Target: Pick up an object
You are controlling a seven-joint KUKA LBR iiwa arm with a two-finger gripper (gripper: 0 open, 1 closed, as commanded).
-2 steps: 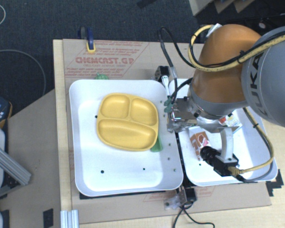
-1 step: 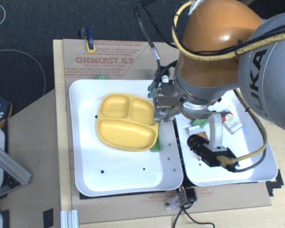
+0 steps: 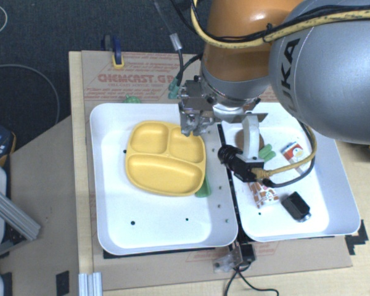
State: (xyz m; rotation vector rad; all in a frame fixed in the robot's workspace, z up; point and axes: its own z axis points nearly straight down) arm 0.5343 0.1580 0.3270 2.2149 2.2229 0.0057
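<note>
A: Largest first. Arm (image 3: 296, 48) is seen reaching in over both bins. Left bin (image 3: 111, 190) is occupied by a yellow divided plate (image 3: 163, 159), lying flat toward the bin's far side.

B: Gripper?

A: The gripper (image 3: 191, 125) is positioned at the plate's far right corner, close over the rim. Whether it is released or clenched cannot be told; nothing is visibly held.

B: Handling of the plate?

A: It is judged a light, rigid plastic, smooth and somewhat slippery, not fragile. The raised rim or a divider wall is judged the best hold; the flat bottom offers nothing to pinch.

B: Smaller items?

A: A green piece (image 3: 203, 189) is tucked against the plate's near right edge. In the right bin (image 3: 333, 214) a black block (image 3: 296, 206), a red and white packet (image 3: 291, 150) and a small patterned item (image 3: 264, 193) are noted, all likely light. The black block is judged the firmest to pinch across its short sides.
</note>
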